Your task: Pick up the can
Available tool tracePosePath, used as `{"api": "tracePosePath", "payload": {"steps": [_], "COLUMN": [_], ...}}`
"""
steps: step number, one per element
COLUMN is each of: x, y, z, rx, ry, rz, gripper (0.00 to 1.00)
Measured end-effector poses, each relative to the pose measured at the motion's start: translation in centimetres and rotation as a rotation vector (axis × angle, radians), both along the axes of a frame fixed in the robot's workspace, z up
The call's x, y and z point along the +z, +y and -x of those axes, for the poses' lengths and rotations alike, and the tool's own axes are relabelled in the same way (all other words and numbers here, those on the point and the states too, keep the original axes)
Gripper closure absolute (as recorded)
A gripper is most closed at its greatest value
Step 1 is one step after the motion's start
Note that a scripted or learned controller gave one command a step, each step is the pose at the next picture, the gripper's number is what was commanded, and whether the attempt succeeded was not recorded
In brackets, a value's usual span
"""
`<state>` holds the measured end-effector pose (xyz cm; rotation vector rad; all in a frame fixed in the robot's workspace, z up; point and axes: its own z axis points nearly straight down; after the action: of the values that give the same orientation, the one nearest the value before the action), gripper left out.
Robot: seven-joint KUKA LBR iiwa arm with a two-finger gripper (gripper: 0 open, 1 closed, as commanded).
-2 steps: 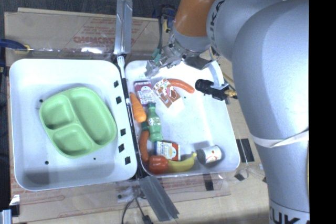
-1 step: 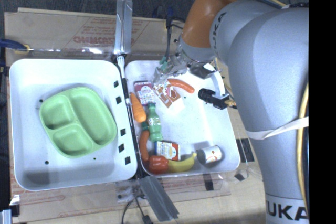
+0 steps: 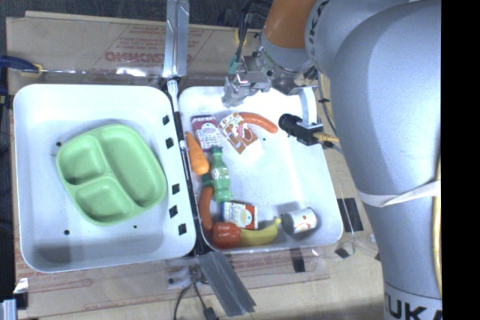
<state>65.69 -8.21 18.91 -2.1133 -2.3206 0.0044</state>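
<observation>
The can [image 3: 299,222] lies on its side in the near right corner of the right bin [image 3: 319,168], its white and red label facing up, beside a banana [image 3: 260,234]. My gripper [image 3: 238,88] hovers over the far left part of that bin, well away from the can, just above a small white and red packet [image 3: 238,133]. I see nothing held in it. The grey arm with its orange band reaches in from the upper right.
The right bin also holds a sausage [image 3: 259,121], a carrot [image 3: 196,154], a green bottle [image 3: 220,177], a juice carton [image 3: 238,214], a tomato [image 3: 226,234] and a dark red pouch [image 3: 207,134]. A green divided plate [image 3: 111,173] sits in the left bin [image 3: 37,236].
</observation>
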Motion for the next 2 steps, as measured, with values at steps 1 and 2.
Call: {"api": "tracePosePath", "payload": {"steps": [1,2], "x": [0.0,-5.7], "y": [0.0,-2.5], "z": [0.0,5.1], "rx": [0.0,0.07], "ry": [0.0,0.004], "rz": [0.0,-0.002], "gripper": [0.0,0.0]}}
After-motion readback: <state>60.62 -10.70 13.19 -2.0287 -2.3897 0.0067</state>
